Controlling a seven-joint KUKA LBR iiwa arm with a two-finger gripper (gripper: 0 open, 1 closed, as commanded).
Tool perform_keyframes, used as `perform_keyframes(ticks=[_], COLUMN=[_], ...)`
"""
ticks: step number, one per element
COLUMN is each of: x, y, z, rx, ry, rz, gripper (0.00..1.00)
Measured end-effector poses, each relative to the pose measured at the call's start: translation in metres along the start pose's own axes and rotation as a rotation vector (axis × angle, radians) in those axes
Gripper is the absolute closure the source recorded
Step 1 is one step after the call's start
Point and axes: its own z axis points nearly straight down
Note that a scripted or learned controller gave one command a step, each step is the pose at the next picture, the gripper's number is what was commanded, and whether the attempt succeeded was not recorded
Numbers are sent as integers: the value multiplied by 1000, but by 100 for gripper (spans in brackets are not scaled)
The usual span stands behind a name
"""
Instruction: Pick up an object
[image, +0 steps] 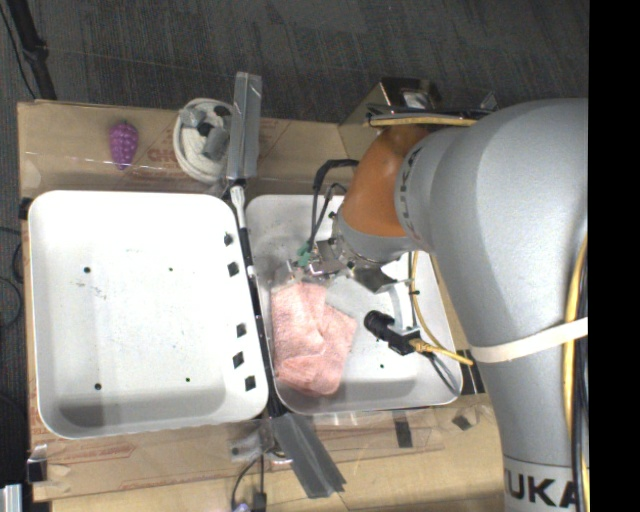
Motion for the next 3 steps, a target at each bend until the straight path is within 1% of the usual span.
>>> perform_keyframes(ticks=[1,2,3], x=[1,46,64], y=[0,56,67], z=[-9,-100,-111], rx=[3,1,2], ry=[2,0,-1], rz=[-6,144,204], gripper=[100,100,100])
